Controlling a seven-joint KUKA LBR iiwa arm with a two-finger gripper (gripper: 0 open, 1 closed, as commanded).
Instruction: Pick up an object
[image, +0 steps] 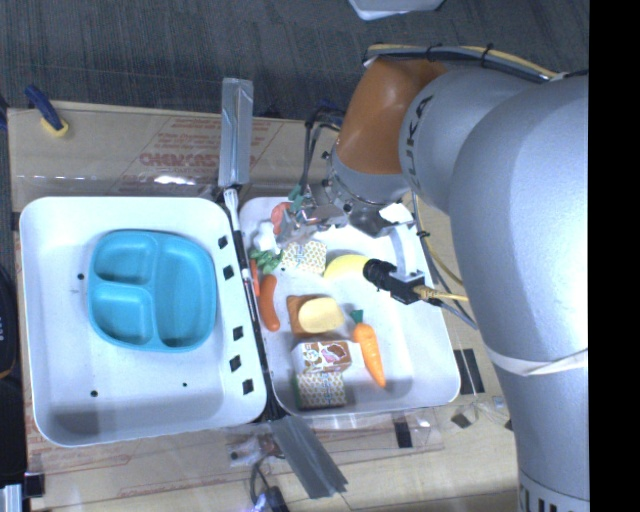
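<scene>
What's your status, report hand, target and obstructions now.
Hand low over right bin far corner, grip unconfirmed. Nothing seen held. Carrot, banana, box crowd the bin. Blue tray in left bin.

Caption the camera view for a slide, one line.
KUKA arm's pincer low over the right bin of toy food; blue divided plate in the left bin.

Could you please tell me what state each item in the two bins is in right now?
blue tray: flat in the left bin, right way up.
carrot: lying loose in the right bin.
second carrot: lying along the right bin's left wall.
printed box: resting near the front wall.
banana: lying loose.
end effector: low over the right bin's far corner.
</scene>
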